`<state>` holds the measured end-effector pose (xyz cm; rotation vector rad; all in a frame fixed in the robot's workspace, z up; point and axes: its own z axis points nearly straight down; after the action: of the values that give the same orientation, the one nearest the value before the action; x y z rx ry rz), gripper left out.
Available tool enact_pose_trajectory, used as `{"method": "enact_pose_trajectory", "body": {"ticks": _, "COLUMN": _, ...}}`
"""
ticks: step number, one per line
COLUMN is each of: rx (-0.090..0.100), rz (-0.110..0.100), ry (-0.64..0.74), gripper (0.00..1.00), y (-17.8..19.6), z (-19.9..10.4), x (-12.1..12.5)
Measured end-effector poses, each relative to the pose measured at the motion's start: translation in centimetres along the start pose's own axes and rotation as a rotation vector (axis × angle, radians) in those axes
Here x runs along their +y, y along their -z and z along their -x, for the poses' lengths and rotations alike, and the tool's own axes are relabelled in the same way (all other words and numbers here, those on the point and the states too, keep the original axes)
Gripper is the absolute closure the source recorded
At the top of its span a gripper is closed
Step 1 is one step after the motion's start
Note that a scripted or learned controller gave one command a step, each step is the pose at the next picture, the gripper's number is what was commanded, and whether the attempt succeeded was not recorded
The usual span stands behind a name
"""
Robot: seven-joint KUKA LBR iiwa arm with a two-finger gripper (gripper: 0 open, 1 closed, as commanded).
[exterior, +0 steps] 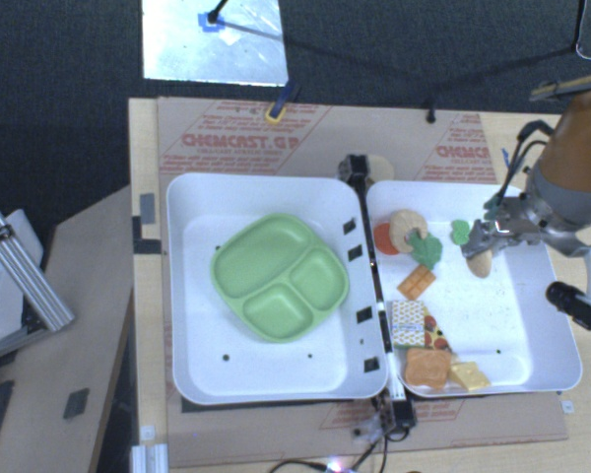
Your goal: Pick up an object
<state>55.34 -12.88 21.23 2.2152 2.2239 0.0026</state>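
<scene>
My gripper (486, 241) hangs over the upper right part of the right bin (542, 363), directly above a small tan piece (481, 264) that pokes out beneath it. Whether the tan piece is touched or held is hidden by the gripper body. A small green piece (460, 232) lies just to the gripper's left. Farther left are a tan ring-shaped piece (409, 227), a red slice (384, 236) and a green leafy piece (427, 251).
An orange cracker (416, 283), a patterned square (407, 320), an orange toast (426, 367) and a yellow cheese piece (469, 375) lie along the right bin's left and front. The left bin (192, 363) holds a green divided plate (279, 277). The arm enters from the right.
</scene>
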Motion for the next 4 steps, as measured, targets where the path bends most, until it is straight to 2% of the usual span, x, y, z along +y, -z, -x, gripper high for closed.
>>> {"method": "enact_pose_trajectory", "body": {"ticks": 1, "rx": 0.0, "rz": 0.0, "ry": 0.0, "gripper": 1.0, "y": 1.3, "z": 0.0, "x": 0.1}}
{"method": "enact_pose_trajectory", "body": {"ticks": 2, "rx": 0.001, "rz": -0.003, "ry": 0.003, "gripper": 1.0, "y": 0.6, "z": -4.3, "x": -1.7}}
{"method": "enact_pose_trajectory", "body": {"ticks": 3, "rx": 0.002, "rz": -0.002, "ry": 0.003, "gripper": 1.0, "y": 1.5, "z": -9.3, "x": -2.1}}
{"method": "enact_pose_trajectory", "body": {"ticks": 4, "rx": 0.001, "rz": -0.002, "ry": 0.002, "gripper": 1.0, "y": 0.5, "z": -13.8, "x": -3.5}}
